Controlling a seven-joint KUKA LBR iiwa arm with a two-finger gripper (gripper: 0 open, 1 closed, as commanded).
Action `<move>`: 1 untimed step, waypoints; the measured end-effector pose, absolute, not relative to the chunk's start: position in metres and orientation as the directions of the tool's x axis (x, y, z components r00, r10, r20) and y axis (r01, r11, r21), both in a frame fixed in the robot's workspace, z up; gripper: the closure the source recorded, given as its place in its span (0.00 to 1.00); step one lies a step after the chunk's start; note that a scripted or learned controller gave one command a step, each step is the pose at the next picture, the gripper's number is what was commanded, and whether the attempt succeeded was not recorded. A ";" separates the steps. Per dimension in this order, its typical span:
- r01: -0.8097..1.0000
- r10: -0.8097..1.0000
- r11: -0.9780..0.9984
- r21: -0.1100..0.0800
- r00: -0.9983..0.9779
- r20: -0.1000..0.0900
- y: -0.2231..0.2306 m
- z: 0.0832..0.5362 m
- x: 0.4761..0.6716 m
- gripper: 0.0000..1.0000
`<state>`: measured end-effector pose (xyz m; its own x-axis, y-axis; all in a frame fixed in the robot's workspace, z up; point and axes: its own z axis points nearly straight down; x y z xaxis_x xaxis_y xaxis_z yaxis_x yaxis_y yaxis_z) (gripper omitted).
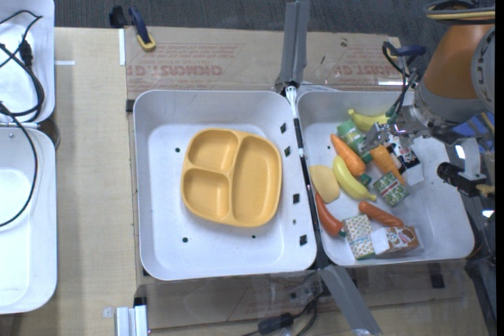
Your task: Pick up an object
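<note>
With its opening impossible to tell, the gripper (391, 136) is hovering amid crowded toy food (356, 169) at the frame's right, risking nudging neighbours instead of grasping one

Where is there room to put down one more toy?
Bare floor rings the yellow plate in the left bin. The right bin has open floor along its right wall, past the cartons. Around the bananas and carrots it's crowded.
</note>
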<state>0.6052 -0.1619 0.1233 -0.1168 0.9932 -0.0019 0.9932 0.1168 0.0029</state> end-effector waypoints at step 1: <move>0.986 0.986 0.167 0.026 -0.166 -0.021 -0.146 0.107 0.617 0.00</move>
<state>0.6171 -0.1457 0.1074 -0.1663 0.9859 -0.0205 0.9857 0.1668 0.0258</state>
